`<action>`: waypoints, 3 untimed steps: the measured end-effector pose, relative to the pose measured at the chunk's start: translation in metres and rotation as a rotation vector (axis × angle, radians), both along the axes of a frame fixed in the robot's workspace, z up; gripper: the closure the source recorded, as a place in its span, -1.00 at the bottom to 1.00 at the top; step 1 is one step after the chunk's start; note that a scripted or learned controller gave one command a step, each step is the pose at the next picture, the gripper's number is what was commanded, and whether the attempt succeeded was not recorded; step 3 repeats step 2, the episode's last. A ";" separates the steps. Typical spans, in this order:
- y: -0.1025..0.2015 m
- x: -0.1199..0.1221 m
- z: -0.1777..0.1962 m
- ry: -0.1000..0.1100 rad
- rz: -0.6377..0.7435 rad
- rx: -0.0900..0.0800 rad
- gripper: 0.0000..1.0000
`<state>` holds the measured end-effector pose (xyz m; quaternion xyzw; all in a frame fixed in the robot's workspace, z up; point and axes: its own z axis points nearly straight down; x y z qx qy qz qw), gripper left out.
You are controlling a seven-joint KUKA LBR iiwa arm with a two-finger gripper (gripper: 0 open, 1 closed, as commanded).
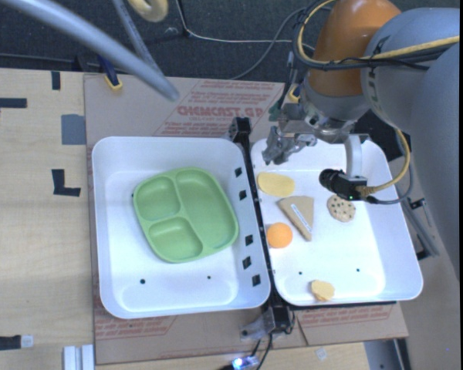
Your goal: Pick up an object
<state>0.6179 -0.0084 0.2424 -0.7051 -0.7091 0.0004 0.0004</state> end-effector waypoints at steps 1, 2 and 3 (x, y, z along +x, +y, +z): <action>0.053 0.000 -0.017 0.002 0.000 0.000 1.00; 0.106 0.000 -0.029 0.002 0.000 0.000 1.00; 0.106 0.000 -0.029 0.002 0.000 0.000 1.00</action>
